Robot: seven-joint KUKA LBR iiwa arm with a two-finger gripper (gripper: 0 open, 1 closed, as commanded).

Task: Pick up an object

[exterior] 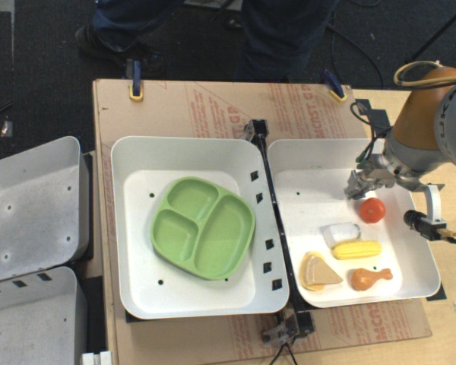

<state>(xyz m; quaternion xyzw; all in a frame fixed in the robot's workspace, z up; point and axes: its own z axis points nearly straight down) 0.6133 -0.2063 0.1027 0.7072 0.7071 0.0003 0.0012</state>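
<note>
In the right bin (pixel 311 185) lie a red tomato (pixel 372 210), a small white block (pixel 340 233), a yellow corn cob (pixel 356 250), a tan sandwich wedge (pixel 318 271) and an orange drumstick (pixel 368 277). My gripper (pixel 360 185) hangs over the bin's upper right part, just up and left of the tomato, close to it. The arm with its orange band (pixel 422 112) comes in from the right above it.
The left bin (pixel 137 166) holds a green divided plate (pixel 204 226). White bin lids (pixel 30 196) lie off the bench to the left. Clamps (pixel 136 82) hold the bench's far edge. A black divider (pixel 267 204) runs between the bins.
</note>
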